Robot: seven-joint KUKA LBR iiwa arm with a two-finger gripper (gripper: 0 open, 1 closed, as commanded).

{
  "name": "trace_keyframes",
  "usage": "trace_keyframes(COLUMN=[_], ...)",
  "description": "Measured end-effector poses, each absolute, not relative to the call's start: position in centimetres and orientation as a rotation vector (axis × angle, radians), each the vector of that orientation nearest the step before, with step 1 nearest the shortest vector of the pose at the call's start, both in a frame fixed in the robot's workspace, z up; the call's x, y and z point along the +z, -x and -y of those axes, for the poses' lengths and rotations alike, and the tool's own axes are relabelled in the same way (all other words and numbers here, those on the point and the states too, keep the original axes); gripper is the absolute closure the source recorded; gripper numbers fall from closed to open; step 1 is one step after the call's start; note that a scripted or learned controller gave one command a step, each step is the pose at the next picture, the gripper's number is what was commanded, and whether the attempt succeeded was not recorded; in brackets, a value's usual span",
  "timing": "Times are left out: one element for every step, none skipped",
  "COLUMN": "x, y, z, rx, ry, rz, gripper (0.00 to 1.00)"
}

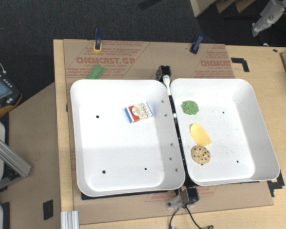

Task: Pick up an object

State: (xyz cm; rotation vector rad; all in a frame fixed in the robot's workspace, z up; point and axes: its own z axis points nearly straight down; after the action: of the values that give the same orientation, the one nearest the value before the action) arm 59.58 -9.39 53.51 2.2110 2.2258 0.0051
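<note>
Nothing is lifted yet, so the whole pick remains: the left bin (86, 142) holds a small red, white and blue packet (138, 112) lying well clear of its walls, while the right bin (248, 142) holds a green disc (190, 107), a yellow oval piece (199, 134) and a cookie (200, 154) in a column near its left wall. The packet has open floor all round; the three small pieces leave less room toward the shared rim, and I cannot tell how the gripper stands
</note>
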Motion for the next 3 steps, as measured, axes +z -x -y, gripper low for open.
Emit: trace_keyframes(x=[53.5, 53.5, 50.5], y=[-60.7, -59.3, -56.1], z=[3.1, -5.5, -16.8], rx=[0.006, 0.001, -0.005], ry=[-2.211, -2.212, -2.210], rz=[-2.227, -2.235, -2.241], gripper=[0.00, 0.00, 0.00])
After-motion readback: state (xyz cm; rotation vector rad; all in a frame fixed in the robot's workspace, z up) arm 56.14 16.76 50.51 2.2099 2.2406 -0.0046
